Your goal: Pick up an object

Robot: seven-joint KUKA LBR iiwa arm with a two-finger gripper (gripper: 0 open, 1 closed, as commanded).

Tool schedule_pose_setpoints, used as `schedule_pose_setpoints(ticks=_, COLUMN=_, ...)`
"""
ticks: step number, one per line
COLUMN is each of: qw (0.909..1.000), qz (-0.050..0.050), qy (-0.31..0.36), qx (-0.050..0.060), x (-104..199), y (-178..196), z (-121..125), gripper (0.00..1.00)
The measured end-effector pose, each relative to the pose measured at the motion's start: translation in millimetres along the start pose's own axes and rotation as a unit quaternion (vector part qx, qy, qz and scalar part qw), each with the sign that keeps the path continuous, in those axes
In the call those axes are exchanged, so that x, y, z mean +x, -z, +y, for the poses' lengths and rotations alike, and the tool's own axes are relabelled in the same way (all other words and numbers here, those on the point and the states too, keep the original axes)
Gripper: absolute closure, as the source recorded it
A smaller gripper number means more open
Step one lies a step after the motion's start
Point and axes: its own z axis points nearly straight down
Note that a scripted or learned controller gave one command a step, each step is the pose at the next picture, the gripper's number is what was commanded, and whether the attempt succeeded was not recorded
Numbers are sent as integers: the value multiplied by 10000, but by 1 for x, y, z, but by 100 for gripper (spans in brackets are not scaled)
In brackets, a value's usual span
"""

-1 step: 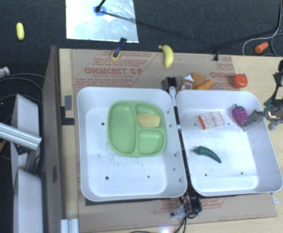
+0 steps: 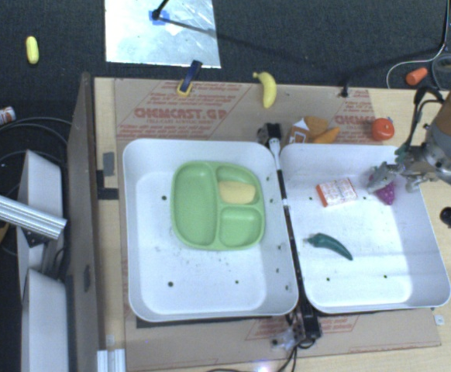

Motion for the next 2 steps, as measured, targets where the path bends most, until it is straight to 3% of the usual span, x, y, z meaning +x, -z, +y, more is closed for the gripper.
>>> schedule_pose_setpoints(ticks=1, qw=10000, qz=22, qy=-3, qx=-18, x=1, y=-82, z=43, gripper=0)
schedule_pose_setpoints(ticks=2, qw=10000, qz=-14, qy=5, qx=-54, x=-1, y=-66, z=44, gripper=100)
